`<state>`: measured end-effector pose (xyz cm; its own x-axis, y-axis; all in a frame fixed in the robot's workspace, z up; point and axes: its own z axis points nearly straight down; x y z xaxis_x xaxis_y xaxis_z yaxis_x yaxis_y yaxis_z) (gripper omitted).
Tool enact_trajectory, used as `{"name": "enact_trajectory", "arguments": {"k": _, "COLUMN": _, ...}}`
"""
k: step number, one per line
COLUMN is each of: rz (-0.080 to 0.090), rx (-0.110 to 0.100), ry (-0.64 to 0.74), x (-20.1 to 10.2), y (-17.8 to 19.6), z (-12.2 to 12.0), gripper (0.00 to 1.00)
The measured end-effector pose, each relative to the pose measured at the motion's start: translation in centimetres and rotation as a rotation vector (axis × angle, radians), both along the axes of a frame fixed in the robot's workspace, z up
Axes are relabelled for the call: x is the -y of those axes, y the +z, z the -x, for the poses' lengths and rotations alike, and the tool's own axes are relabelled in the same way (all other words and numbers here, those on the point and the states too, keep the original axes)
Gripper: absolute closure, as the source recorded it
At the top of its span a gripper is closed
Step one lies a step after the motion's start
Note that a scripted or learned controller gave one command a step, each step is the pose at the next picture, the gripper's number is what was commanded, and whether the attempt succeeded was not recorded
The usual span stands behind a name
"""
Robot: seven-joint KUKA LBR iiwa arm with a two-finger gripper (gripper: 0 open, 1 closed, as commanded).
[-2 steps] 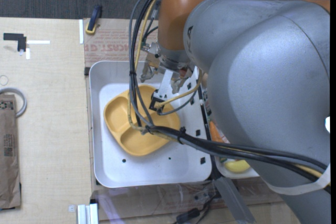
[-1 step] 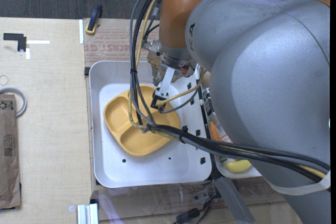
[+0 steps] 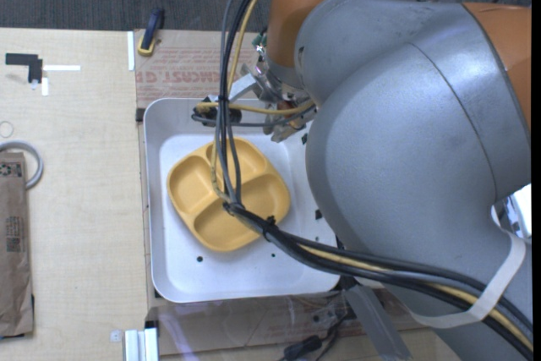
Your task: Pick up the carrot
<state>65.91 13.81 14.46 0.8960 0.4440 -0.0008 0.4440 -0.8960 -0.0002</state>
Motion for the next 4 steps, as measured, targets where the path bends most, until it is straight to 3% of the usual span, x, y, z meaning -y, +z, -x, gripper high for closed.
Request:
{"name": "enact_trajectory", "arguments": {"k": 1, "rz": 0.002, "rx": -0.003, "ry": 0.055, "x": 9.9, "y": 4.6, "z": 1.2, "gripper": 1.0}}
{"name": "enact_trajectory", "arguments": {"k": 2, "rz": 0.002, "rx": -0.004, "ry": 0.056, "x": 9.9, "y": 4.6, "z": 1.2, "gripper": 0.0}}
{"name": "enact_trajectory", "arguments": {"k": 3, "rz": 0.0, "rx": 0.0, "ry": -0.176, "x": -0.5, "y": 1.0, "z": 1.4, "gripper": 0.0}}
{"name": "enact_trajectory", "arguments": {"k": 4, "rz": 0.0, "rx": 0.001, "ry": -0.19, "x": -8.9, "y": -5.3, "z": 1.4, "gripper": 0.0}}
